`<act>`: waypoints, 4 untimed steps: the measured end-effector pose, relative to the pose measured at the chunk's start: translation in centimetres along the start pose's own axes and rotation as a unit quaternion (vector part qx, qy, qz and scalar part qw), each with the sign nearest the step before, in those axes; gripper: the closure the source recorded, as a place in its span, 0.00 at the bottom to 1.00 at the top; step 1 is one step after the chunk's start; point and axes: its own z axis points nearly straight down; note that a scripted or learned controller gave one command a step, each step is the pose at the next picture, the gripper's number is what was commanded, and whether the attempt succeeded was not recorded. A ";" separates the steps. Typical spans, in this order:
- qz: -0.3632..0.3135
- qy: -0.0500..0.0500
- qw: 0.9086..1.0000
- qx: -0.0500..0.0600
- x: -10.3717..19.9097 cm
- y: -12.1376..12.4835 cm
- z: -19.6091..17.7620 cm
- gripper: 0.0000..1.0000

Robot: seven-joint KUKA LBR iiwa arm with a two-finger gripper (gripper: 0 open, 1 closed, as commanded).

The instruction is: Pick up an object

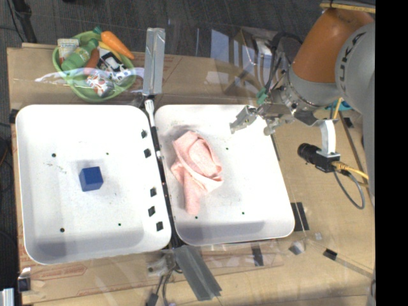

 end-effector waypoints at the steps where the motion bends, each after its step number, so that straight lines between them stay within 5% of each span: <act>1: 0.027 0.000 1.000 -0.002 -1.6 -4.1 -3.9 0.00; 2: 0.000 0.000 1.000 0.001 1.6 -1.2 6.7 0.00; 3: -0.036 -0.001 0.999 -0.004 -0.2 -0.9 16.7 0.00; 4: -0.038 0.000 0.999 -0.003 -0.1 -0.9 15.7 1.00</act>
